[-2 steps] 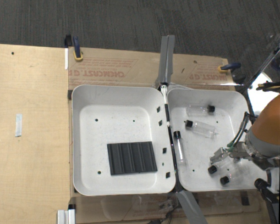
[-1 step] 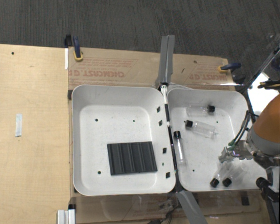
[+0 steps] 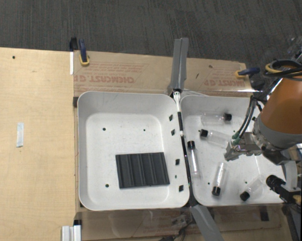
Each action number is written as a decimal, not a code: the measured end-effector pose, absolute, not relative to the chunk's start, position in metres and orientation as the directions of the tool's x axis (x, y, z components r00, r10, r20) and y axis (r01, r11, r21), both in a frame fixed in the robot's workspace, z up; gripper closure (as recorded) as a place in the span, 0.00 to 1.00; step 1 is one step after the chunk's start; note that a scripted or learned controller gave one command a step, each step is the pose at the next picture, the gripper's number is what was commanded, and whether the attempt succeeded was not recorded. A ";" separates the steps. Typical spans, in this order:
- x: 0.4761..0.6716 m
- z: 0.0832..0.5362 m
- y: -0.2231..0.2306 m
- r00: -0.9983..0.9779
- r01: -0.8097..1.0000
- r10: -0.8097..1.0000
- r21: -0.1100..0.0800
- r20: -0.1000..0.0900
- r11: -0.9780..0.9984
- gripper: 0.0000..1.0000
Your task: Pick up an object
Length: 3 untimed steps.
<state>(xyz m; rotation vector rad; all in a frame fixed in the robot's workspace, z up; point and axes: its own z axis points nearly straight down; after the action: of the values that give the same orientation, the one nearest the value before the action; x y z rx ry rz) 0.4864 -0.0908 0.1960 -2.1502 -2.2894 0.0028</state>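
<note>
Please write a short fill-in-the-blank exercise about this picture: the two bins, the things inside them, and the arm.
1. The dark ribbed mat lies in the ____ bin.
2. The clear vials, like the vial with a black cap, lie in the ____ bin.
3. The arm's gripper is above the ____ bin.
4. The band above the wrist is ____.

Missing words: left; right; right; orange
</note>
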 end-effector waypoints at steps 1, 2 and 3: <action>0.487 0.204 -0.092 -0.062 0.998 0.998 -0.003 -0.001 0.062 1.00; 0.487 0.204 -0.092 -0.062 0.998 0.998 -0.003 -0.001 0.062 0.00; 0.515 0.147 -0.096 -0.128 0.992 0.992 -0.004 0.000 0.128 0.00</action>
<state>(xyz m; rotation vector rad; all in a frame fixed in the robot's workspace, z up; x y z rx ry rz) 0.5154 -0.0958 0.1474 -2.0725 -2.3571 0.0048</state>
